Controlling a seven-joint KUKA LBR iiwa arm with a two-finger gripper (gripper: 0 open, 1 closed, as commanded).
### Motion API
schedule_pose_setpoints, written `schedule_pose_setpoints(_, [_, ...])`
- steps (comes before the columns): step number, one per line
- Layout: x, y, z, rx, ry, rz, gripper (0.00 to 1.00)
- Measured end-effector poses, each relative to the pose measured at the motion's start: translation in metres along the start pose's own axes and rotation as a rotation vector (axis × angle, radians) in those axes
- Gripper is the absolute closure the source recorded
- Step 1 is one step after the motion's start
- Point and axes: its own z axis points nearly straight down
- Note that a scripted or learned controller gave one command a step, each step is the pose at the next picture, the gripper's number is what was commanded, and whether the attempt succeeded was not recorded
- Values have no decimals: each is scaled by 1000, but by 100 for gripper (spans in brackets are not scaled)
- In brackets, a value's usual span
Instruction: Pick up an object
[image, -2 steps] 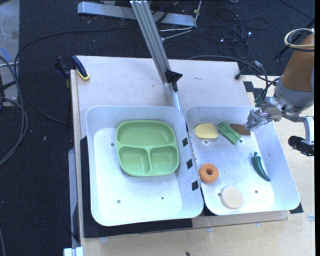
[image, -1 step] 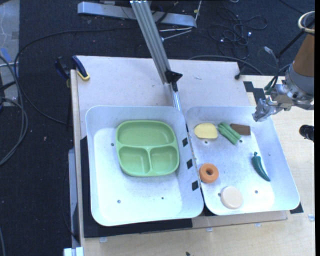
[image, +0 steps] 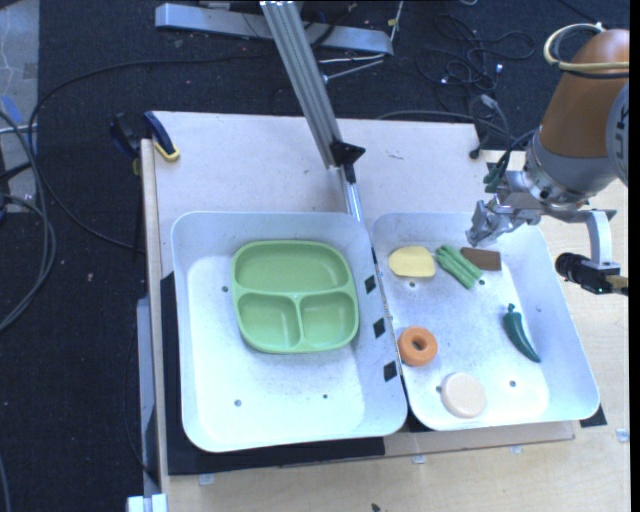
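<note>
Hovering over the right bin's (image: 560, 290) far edge, the gripper (image: 483, 228) hangs above a brown block (image: 482, 259). Whether its fingers are wide or narrow, I cannot tell.

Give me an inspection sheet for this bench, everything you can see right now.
Surface: bench bears two white bins, left bin and right bin.
Job's things: in the right bin, yellow piece, green stalks, brown block, pepper, donut, white disc.
Clutter: green divided tray in the left bin.
Grippers: gripper low over the right bin's far edge, near the brown block; nothing seen held.
Cables: black cables on the floor, left and behind.
Surroundings: slanted metal pole, dark floor.
</note>
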Motion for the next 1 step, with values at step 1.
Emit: schedule_pose_setpoints(1, [50, -8, 12, 2, 0, 1, 100])
